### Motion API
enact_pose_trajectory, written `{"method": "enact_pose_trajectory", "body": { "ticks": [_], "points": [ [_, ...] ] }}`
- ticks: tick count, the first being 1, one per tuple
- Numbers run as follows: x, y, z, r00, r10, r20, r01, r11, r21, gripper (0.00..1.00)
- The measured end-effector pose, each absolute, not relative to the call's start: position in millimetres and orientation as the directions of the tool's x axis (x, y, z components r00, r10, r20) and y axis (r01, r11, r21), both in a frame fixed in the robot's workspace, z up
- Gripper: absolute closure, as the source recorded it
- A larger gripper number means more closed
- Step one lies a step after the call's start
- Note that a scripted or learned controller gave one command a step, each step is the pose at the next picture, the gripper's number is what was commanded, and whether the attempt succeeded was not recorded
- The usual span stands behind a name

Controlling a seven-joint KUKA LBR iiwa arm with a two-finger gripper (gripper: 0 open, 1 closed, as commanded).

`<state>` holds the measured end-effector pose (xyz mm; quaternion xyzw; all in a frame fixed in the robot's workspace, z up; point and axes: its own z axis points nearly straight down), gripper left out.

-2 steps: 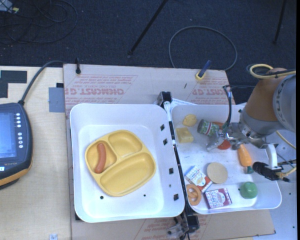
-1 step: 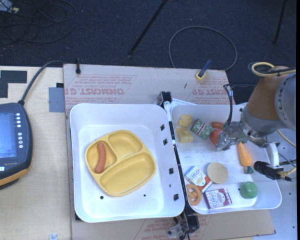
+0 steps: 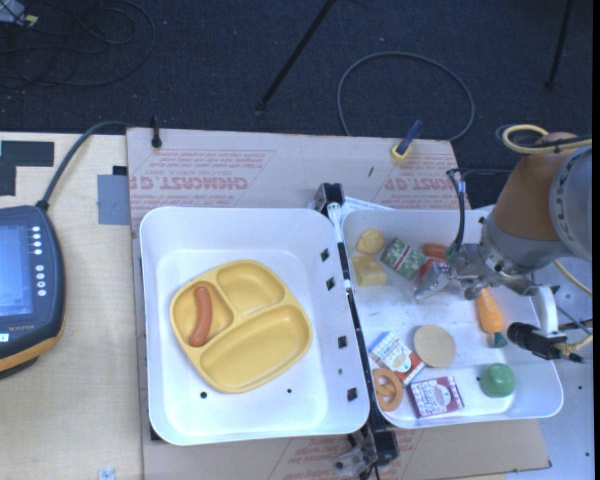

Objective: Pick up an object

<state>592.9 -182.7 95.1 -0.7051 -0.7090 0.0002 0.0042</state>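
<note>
In the right bin (image 3: pixel 550 393), nearest, lie a flat red packet (image 3: pixel 436 397), a pretzel (image 3: pixel 387 388) and a round green ball (image 3: pixel 497 379). Behind them is a tan disc (image 3: pixel 435 346). The gripper (image 3: pixel 432 284) hangs low just beyond the disc; whether it is wide or narrow I cannot tell. A smooth orange carrot (image 3: pixel 490 313) lies to its right, long axis front to back. A green packet (image 3: pixel 403 259) is just behind.

Teach pendant (image 3: pixel 15 283) at left edge; cables (image 3: pixel 405 93) on dark floor.

Dark carpet (image 3: pixel 180 58) strewn with cables (image 3: pixel 405 88) behind cardboard-topped bench (image 3: pixel 240 168).
</note>
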Motion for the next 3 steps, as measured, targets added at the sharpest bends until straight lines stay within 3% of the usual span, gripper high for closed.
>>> {"method": "enact_pose_trajectory", "body": {
  "ticks": [1,2,3],
  "points": [
    [641.0,-161,86,-0.003,1.0,0.001,1.0,0.003,-0.003,0.0],
    [639.8,-162,94,-0.006,1.0,0.002,1.0,0.006,-0.006,1.0],
    [646.8,-95,202,-0.007,1.0,0.001,1.0,0.007,0.005,1.0]
  ]
}}
